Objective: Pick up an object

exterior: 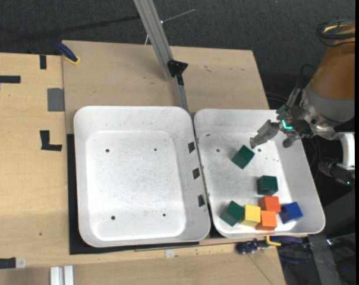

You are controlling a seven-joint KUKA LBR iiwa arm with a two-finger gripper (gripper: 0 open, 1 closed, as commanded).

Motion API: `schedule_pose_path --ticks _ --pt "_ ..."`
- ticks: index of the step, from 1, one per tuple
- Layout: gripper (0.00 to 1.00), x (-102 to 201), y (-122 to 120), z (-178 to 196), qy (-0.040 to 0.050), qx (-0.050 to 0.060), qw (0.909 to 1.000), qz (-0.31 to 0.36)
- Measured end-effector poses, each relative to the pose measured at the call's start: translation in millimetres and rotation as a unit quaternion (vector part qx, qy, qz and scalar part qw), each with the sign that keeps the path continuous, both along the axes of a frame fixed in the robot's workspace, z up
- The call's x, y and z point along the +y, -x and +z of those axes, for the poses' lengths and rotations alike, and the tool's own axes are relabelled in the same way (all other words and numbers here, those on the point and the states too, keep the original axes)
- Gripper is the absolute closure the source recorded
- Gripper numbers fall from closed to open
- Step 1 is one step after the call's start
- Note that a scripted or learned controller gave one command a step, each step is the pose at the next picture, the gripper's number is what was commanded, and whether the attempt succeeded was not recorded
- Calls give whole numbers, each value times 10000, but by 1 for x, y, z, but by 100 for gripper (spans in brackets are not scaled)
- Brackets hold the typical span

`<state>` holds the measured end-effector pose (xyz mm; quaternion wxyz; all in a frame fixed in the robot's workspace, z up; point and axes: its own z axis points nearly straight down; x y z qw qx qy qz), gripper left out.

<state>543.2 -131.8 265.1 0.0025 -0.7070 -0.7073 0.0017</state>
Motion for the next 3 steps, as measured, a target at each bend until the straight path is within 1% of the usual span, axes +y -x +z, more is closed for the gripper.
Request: schedule_pose_path --ticks 1,2,3 --pt "0 0 -1 2 5 -24 10000 7" --pt "0 1 -1 -41 7 -1 10000 2" --pt "0 2 -6 -87 7 3 10000 3"
